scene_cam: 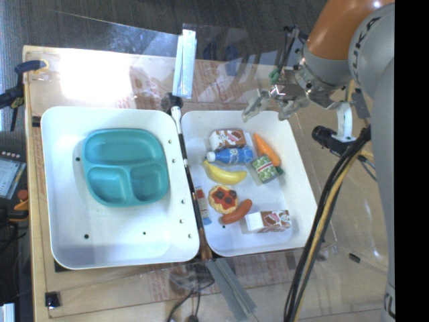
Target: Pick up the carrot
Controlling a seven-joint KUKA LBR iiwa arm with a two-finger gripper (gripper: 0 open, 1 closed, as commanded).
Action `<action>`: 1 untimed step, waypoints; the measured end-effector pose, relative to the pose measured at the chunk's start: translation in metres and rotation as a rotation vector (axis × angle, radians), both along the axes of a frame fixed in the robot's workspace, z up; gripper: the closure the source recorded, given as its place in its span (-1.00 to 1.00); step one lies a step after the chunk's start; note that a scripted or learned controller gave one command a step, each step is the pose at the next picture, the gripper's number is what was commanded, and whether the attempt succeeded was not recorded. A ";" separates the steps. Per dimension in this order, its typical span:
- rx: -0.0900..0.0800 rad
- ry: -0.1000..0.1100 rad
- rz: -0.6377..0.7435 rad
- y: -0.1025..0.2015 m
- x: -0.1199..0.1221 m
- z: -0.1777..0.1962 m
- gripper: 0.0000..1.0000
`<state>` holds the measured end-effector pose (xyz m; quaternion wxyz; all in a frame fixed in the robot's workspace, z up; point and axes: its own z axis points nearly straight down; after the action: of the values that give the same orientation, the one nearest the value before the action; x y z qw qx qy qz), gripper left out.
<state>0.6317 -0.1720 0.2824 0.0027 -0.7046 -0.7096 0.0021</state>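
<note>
Right now I have the gripper (269, 108) hanging over the upper rim of the right bin (295, 180), right of centre in the upper part of the frame, with its two fingers spread apart and nothing between them. My target, the carrot (265, 147), lies in the upper right part of that bin, slanted, its lower end touching the green carton (265, 170) and the blue-labelled bottle (231, 156) just to its left. Below those sit a banana (224, 174), a small pizza (223, 198), a sausage (236, 212) and a white-and-brown carton (268, 221). The left bin (60, 213) carries a teal divided tray (126, 165). By my reading the pick has not begun: the carrot rests untouched, and I have yet to bring the fingers lower in the frame over it, descend, close and lift.
</note>
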 end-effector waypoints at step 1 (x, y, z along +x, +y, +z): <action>0.002 0.000 0.133 -0.032 -0.019 -0.131 -1.00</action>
<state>0.6124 -0.2036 0.1510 0.0033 -0.6557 -0.7550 0.0018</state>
